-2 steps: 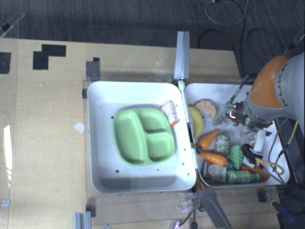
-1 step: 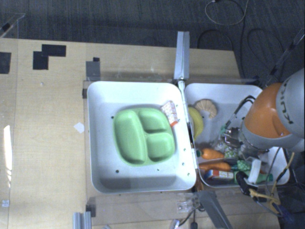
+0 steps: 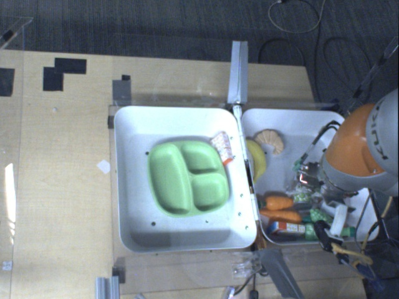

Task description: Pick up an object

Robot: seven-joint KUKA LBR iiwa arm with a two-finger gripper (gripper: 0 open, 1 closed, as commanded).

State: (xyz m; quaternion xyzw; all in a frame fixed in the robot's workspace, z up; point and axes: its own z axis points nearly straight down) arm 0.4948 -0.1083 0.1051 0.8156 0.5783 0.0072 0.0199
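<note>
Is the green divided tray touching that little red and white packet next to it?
Touching. In the camera view the red and white packet lies against the upper right corner of the green divided tray, overlapping its rim with no gap.

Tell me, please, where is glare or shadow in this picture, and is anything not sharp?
Camera view: glare streak on the bench at the left edge; soft shadow inside the left bin beneath the green tray; the arm and the clutter in the right bin look slightly blurred.

Light wood bench (image 3: 56, 179); dark grey carpet (image 3: 137, 17) behind; black cables (image 3: 299, 14) on floor.
</note>
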